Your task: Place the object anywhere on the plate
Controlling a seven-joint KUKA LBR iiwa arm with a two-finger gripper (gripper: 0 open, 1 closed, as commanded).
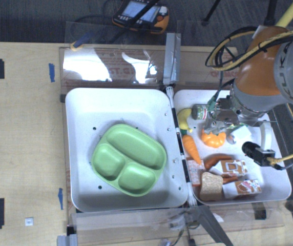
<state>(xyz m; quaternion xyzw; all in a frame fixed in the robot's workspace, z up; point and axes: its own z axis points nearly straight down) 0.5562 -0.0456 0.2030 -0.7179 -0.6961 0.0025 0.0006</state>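
A green sectioned plate (129,159) lies in the left white bin (80,111). In the right bin (279,183) my gripper (221,128) hangs low over an orange-yellow pepper-like toy (213,139), its tips right above it. Around it lie a carrot (191,148), a yellow piece (184,118), a small can (200,111), a brown sausage (216,160), a slice of bread (211,185) and two small printed cartons (248,187). Whether anything sits between the fingers is hidden by the wrist.
The grey arm with its orange band (262,73) reaches in from the right above the right bin. A metal divider (171,60) stands between the bins at the back. A black handheld controller (139,15) lies beyond the bench.
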